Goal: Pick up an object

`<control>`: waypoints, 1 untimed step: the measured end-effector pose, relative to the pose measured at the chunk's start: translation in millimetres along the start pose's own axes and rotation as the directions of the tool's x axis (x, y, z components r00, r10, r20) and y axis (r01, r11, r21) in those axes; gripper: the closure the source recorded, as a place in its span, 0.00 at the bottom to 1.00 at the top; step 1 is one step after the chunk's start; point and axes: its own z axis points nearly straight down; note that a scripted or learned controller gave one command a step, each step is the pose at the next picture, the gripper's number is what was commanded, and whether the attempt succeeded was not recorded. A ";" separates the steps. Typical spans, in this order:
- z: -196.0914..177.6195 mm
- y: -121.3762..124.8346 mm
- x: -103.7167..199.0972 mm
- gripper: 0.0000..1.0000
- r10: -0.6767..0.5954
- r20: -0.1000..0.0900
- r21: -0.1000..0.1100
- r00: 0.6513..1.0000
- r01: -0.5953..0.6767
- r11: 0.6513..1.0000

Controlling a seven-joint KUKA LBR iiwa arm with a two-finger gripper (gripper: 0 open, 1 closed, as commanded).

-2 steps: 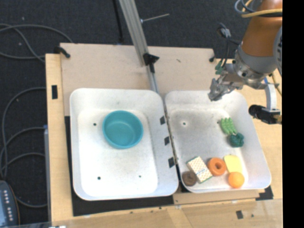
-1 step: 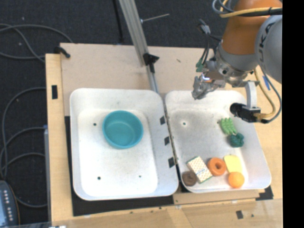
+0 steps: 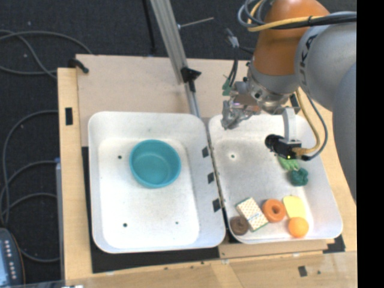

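Observation:
My gripper (image 3: 230,121) hangs over the far left corner of the right bin (image 3: 252,155), with nothing visibly in it. Along that bin's near edge lie a brown ring (image 3: 239,224), a cream patterned box (image 3: 252,213), an orange ring (image 3: 274,210), a yellow block (image 3: 294,206) and an orange ball (image 3: 297,227). A green leafy item (image 3: 297,174) rests near the right wall. All of these sit well away from the gripper, toward the near and right sides.
A teal bowl (image 3: 155,162) stands in the middle of the left bin (image 3: 108,209). A slanted aluminium post (image 3: 174,44) rises behind the bins, just left of the gripper. The grey arm with its orange band (image 3: 288,23) fills the upper right.

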 end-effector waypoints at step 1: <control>-2.6 -5.2 55.3 1.00 -0.002 -0.002 0.001 1.000 0.002 1.000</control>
